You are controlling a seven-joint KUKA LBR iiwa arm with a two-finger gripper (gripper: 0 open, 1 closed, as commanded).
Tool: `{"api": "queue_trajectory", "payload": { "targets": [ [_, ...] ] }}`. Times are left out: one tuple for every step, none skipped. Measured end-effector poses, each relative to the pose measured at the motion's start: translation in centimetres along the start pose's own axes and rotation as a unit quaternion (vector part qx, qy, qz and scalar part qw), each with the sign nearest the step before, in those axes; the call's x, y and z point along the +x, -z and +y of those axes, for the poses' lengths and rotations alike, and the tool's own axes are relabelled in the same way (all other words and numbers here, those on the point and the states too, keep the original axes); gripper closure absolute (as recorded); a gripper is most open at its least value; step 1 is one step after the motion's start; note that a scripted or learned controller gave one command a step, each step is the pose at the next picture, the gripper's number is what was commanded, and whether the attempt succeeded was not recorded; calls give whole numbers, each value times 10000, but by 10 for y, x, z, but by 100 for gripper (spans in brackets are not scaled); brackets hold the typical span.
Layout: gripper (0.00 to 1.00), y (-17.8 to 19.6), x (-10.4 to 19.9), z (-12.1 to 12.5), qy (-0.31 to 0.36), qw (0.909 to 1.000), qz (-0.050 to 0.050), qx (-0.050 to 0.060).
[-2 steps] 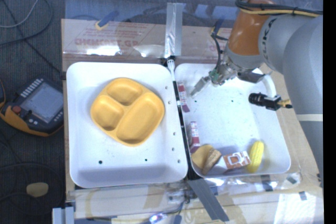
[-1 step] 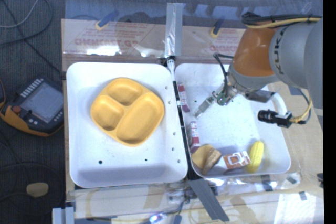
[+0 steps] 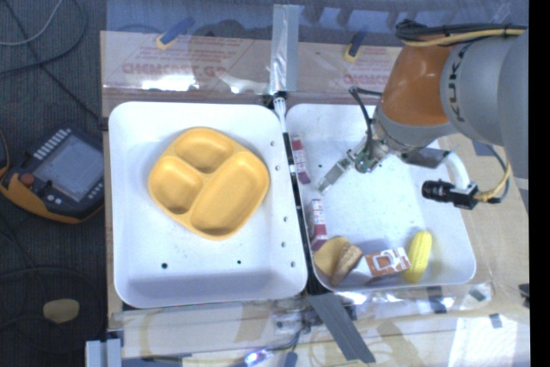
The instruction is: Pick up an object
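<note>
My arm (image 3: 464, 90) comes in from the upper right of the frame, orange band above the wrist, and leans down over the right bin (image 3: 447, 271). My pincer (image 3: 337, 174) sits low in the upper left part of that bin, tilted toward the divider between the two bins. Whether it is parted or closed I cannot tell from this angle; nothing is visibly caught in it.

Right bin, along the bottom edge: a tan bread roll (image 3: 336, 258) at lower left, a small orange-and-white carton (image 3: 386, 263) just to its right, and a yellow corn cob (image 3: 419, 254) beside that, standing nearly on end. All three lie well apart from my pincer. Two small red-and-white packets (image 3: 317, 223) lie along the bin's left wall, one above the other, the upper one near my pincer.

Left bin (image 3: 137, 271): a yellow divided plate (image 3: 209, 181) with three compartments, centre of the bin.

Far left of the frame, on the floor: an orange-edged teach pendant (image 3: 53, 176).
</note>
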State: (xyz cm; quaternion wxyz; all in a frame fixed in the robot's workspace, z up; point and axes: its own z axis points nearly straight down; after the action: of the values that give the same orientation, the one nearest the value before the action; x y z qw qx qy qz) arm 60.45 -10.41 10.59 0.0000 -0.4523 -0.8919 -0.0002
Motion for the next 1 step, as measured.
{"api": "queue_trajectory", "payload": {
  "targets": [
    [0,16,-70,-16,41,10000,-11,-9]
  ]
}}
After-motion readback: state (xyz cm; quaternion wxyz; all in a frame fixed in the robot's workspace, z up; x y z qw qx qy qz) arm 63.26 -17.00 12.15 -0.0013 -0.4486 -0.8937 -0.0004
